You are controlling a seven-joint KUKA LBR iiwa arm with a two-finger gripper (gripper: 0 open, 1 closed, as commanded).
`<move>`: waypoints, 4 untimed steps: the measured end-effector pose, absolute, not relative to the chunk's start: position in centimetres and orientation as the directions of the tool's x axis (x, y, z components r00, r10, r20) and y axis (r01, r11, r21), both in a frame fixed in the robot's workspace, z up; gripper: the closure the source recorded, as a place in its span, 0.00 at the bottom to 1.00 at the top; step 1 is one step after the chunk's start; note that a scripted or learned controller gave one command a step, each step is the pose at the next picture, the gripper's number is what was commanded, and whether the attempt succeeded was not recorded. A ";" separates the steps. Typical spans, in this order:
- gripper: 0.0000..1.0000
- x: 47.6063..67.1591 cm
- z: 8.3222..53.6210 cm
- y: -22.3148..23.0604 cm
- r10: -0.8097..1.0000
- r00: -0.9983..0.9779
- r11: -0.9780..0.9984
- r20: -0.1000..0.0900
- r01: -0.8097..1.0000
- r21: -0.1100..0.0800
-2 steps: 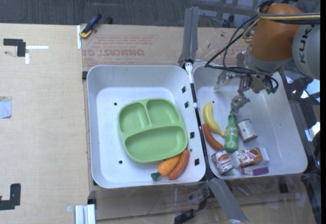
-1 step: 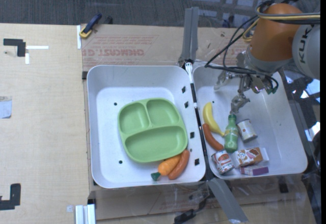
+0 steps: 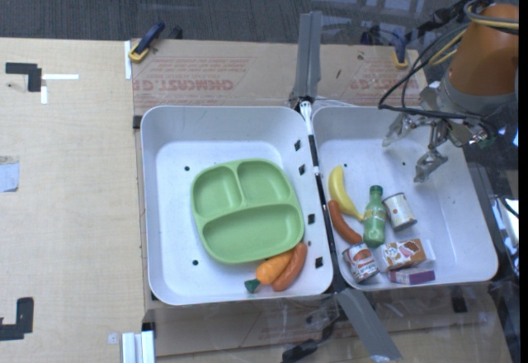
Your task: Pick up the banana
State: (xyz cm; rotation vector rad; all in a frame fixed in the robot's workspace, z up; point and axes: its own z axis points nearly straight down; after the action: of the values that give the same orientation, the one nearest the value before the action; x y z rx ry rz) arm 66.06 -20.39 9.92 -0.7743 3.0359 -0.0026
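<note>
Left bin (image 3: 161, 213) holds a green divided plate (image 3: 247, 211), with a carrot (image 3: 270, 271) and a sausage (image 3: 290, 267) at the bin's near edge. In the right bin (image 3: 470, 225), the banana (image 3: 341, 191) lies close to the left wall, about midway between the far and near edges. It is small, yellow and gently curved, its long axis running from far to near and drifting right at the near end, where it touches a second sausage (image 3: 344, 223) and sits just beside a green bottle (image 3: 374, 217). A small can (image 3: 399, 209) and packaged snacks (image 3: 394, 260) crowd the bin's near right corner. The hand (image 3: 430, 157) hangs over the far right part of the same bin, above bare floor, its fingers looking spread with nothing between them. The banana lies to the hand's left and nearer the bin's near edge, well apart from it. The coming move likely calls for a reach leftward, then a grip across the banana's narrow width, clear of the sausage and bottle.
</note>
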 end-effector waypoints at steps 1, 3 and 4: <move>0.00 66.1 12.9 -22.1 -0.837 -0.547 0.547 -0.006 -0.837 -0.006; 1.00 66.2 15.1 -22.2 -0.681 -0.732 0.732 -0.015 -0.681 -0.010; 0.00 66.2 15.0 -22.2 -0.681 -0.732 0.732 -0.014 -0.681 -0.009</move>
State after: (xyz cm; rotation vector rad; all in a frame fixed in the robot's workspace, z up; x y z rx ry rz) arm 66.24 -22.16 15.04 -1.1443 2.9078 -0.0054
